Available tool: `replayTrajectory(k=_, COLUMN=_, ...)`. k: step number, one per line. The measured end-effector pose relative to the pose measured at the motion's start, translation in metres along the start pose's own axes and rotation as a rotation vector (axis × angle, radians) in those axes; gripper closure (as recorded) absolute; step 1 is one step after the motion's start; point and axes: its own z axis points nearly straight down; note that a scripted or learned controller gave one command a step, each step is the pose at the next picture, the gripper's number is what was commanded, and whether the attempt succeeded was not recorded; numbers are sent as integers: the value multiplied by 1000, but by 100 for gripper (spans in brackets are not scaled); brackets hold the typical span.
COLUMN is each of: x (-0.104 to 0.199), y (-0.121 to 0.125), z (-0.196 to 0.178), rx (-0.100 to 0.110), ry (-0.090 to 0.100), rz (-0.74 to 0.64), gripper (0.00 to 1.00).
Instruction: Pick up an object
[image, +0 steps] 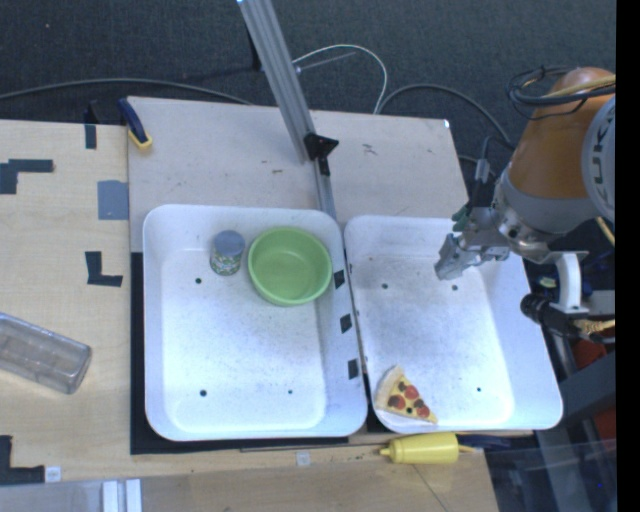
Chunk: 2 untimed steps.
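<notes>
So a yellow mustard bottle (420, 448) lies on the counter (60, 290) just past the right bin (520, 330), clear tube (40, 352) off left. Left bin (180, 400) holds a green bowl (289, 265) and small jar (227, 252); pizza slice (403, 395) sits in the right bin's near corner. Hand (450, 262) hovers over the right bin, can't tell if open.
</notes>
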Motion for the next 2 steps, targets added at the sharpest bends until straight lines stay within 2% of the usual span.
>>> replayTrajectory(k=2, x=119, y=-9, z=19, rx=2, ry=0, rz=0, gripper=100)
